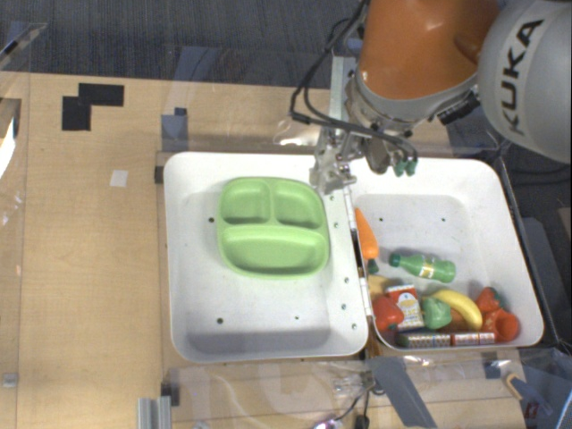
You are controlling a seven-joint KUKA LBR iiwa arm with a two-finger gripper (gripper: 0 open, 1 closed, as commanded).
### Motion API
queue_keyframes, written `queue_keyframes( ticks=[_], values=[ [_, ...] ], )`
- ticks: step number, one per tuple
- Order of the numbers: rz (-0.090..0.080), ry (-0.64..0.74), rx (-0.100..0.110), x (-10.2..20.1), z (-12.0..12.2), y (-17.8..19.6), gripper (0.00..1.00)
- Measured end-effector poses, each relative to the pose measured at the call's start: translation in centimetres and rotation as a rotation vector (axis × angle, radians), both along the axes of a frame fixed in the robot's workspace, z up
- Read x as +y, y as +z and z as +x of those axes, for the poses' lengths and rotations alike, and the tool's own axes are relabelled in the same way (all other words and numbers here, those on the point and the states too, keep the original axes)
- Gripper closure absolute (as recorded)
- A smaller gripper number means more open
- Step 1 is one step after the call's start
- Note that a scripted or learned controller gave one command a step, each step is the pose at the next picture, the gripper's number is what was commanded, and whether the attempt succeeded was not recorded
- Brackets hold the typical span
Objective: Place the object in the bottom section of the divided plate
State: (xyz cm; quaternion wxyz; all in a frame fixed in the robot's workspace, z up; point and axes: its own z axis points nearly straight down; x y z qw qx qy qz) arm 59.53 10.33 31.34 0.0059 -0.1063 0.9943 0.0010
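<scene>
The green plate point(273, 226) sits in the left bin point(192, 329), with nothing on it yet. The toys lie in the right bin's point(514, 239) near corner. The gripper point(335, 172) hangs over the bins' far edge, carrying nothing I can see.

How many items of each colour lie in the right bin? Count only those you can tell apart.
Orange: 1, carrot
Green: 2, bottle, pepper
Yellow: 1, banana
Red: 3, tomato, can, pepper
Total: 7; the pile may hide more.
</scene>
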Motion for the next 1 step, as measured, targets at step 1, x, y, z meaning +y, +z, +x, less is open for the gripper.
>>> queue_keyframes(
  ticks=[1],
  values=[
    [0.000, -0.135, 0.006, -2.95, -5.28, -3.69, 1.00]
  ],
)
